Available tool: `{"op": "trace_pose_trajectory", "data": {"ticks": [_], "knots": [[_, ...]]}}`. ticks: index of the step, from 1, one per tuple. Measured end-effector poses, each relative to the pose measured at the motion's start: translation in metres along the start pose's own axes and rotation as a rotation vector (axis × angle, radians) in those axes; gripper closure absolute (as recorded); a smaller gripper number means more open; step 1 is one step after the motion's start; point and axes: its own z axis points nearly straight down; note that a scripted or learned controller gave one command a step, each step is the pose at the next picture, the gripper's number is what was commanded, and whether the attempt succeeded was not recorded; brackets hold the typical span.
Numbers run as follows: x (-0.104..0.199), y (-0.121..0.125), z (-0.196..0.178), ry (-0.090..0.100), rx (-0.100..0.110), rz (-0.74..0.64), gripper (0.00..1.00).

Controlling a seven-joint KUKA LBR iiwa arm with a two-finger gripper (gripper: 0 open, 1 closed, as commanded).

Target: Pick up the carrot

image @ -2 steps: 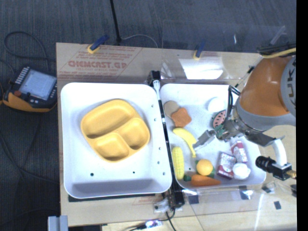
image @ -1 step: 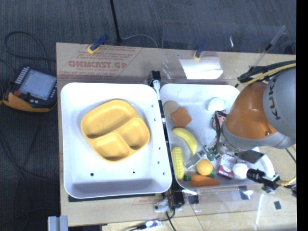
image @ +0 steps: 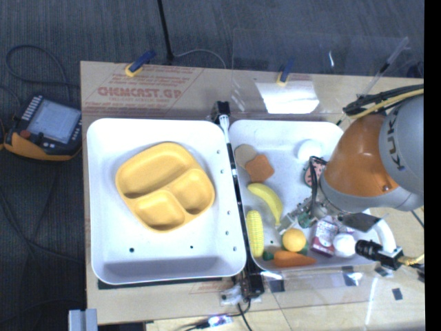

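Carrot [image: 295, 258] lies lengthwise along right bin's near wall, just below-left of gripper [image: 303, 216]; gripper grasp state indeterminate

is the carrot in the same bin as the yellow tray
No, the carrot lies at the near edge of the right bin, while the yellow tray sits in the left bin.

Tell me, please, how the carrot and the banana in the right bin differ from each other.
The carrot is orange; the banana is yellow. The carrot lies nearly level along the bin's near edge, while the banana runs diagonally in the middle. The carrot is straight and tapered; the banana is curved. The carrot touches the lemon; the banana lies apart from it. Both rest in the right bin.
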Motion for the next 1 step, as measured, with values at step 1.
{"op": "trace_pose_trajectory", "data": {"ticks": [1], "knots": [[0.0003, 0.0003, -0.0094, 0.000, 0.000, 0.001, 1.00]]}}
